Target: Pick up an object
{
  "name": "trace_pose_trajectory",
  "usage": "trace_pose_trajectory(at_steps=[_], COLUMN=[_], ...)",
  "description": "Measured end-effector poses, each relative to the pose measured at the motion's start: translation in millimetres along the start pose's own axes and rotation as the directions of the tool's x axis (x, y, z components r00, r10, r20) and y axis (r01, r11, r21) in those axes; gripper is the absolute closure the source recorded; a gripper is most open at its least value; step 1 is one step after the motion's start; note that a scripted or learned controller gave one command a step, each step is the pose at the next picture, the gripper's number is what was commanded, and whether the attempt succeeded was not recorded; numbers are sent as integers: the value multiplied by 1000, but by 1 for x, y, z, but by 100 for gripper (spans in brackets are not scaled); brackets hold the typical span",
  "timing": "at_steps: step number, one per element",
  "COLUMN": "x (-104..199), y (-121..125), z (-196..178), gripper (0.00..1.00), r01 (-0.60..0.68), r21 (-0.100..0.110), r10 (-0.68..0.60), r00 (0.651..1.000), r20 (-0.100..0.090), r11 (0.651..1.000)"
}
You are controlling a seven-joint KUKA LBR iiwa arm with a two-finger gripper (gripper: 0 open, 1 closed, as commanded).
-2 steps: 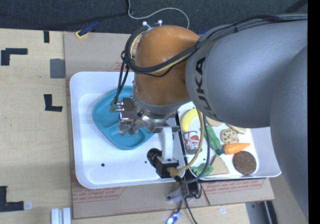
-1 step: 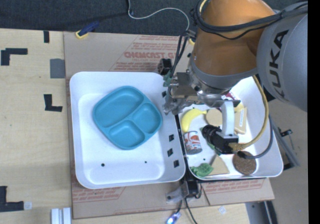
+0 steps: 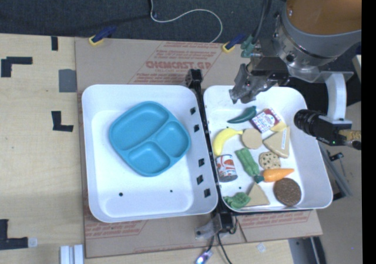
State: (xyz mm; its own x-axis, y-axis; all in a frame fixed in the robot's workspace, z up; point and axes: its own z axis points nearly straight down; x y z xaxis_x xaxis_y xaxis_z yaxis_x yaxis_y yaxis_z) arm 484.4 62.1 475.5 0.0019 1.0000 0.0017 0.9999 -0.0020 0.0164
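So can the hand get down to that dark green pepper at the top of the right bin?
Probably yes. The hand hangs just above the dark green pepper, with nothing lying over it; the red packet sits close beside.

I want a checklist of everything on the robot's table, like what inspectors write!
Surface: cardboard sheet on a wooden bench, bearing two white bins, left bin and right bin.
Job's things: in the right bin, toy foods: banana, green chili, carrot, cookie, round brown patty, small can, cucumber, leafy greens, red packet.
Clutter: blue divided plate in the left bin.
Gripper: gripper hangs over the right bin's far left corner, above the chili; nothing between its fingers.
Cables: white cable loops across the dark floor behind the bench.
Surroundings: black tape marks on the bench, left side.
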Motion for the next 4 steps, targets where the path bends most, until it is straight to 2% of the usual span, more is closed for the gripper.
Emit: trace_pose_trajectory(at_steps=[1,2,3,4], x=[47,84,140,137], y=[0,0,-1,0], z=[-54,-59,-58,-69], gripper=[100,100,100,100], r01=[8,7,9,6], r21=[11,16,18,18], r10=[-8,-7,-9,-6], r00=[1000,1000,1000,1000], r20=[0,1,1,2], r11=[1000,1000,1000,1000])
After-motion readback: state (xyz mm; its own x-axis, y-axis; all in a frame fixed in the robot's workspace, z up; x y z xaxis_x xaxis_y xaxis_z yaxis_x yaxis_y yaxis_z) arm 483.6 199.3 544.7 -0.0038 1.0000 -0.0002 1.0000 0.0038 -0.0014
